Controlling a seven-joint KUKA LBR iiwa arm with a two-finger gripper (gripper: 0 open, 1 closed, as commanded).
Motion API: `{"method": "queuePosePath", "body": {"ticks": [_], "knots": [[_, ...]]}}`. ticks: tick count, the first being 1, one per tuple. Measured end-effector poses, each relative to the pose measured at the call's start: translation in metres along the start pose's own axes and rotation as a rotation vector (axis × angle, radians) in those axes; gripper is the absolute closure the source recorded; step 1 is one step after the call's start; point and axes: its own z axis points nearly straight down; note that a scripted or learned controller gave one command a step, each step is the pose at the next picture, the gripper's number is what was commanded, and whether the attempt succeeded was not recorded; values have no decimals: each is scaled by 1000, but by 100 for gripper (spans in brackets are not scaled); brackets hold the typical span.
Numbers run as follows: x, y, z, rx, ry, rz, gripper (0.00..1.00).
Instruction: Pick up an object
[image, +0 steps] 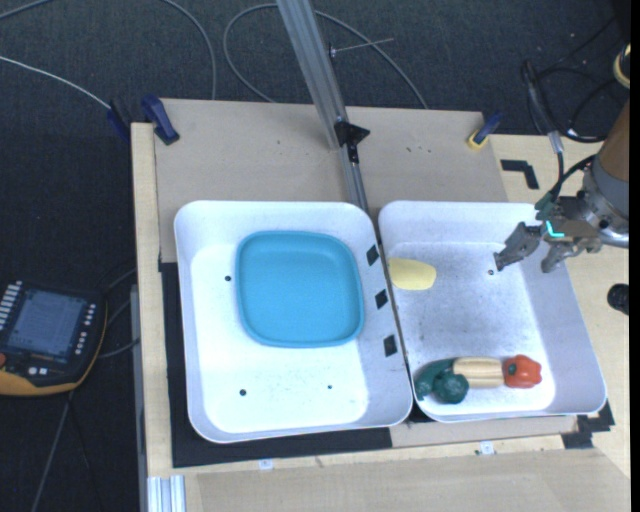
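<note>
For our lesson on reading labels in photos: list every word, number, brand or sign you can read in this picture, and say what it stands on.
No text can be read anywhere.
Handheld control pendant with a dark screen: screen content and buttons too small and blurred to read.
Square blue plastic plate, two shallow white bins, pale yellow object, and the green, tan and red toy foods: no markings visible.

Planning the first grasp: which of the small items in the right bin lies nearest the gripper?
The yellow piece by the right bin's left wall is nearest the gripper; the green, tan and red items lie together along the bin's near edge.
</note>
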Motion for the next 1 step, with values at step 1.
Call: {"method": "queuePosePath", "body": {"ticks": [1], "knots": [[0,0,0,0,0,0,0]]}}
